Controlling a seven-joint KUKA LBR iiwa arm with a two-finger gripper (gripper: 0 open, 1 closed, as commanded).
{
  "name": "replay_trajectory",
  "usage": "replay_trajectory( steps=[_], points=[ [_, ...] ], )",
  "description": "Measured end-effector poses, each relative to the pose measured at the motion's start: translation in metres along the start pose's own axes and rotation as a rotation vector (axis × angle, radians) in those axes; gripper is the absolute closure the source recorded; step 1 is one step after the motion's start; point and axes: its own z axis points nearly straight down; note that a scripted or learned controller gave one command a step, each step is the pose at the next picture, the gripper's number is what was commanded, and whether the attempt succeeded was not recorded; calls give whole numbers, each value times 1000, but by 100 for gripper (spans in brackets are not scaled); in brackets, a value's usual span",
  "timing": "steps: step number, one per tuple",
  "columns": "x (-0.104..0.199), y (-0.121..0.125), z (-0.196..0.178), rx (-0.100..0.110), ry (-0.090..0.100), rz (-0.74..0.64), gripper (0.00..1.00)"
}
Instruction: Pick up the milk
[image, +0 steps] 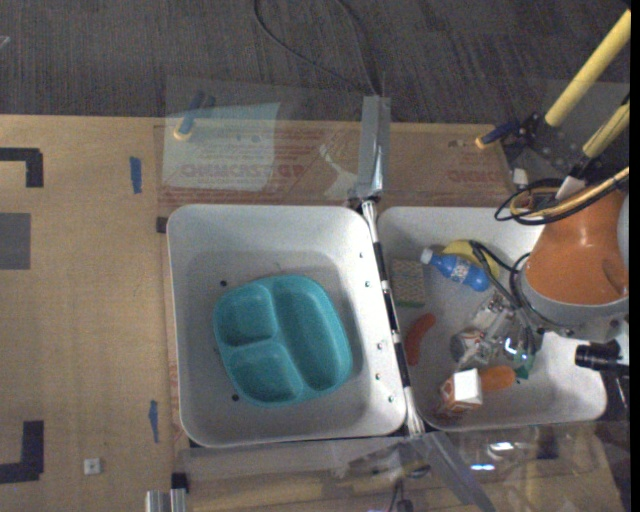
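Note:
The milk (462, 389) is a small white and brown carton lying near the front edge of the right bin (570, 405). The gripper (487, 341) hangs low in that bin, just above and to the right of the carton, with its metal parts partly hidden under the orange wrist band (575, 258). Nothing shows between the gripper and the carton that joins them.
Also in the right bin: a blue bottle (456, 268) beside a yellow item (467, 248), a red oblong piece (419, 337), an orange item (498, 378) touching the carton, and a greenish pad (407, 281). The left bin (190, 300) holds a teal divided plate (283, 340).

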Motion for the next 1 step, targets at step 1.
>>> replay_trajectory(
  steps=[1],
  points=[
    [51,20,-2,5,3,427,0]
  ],
)
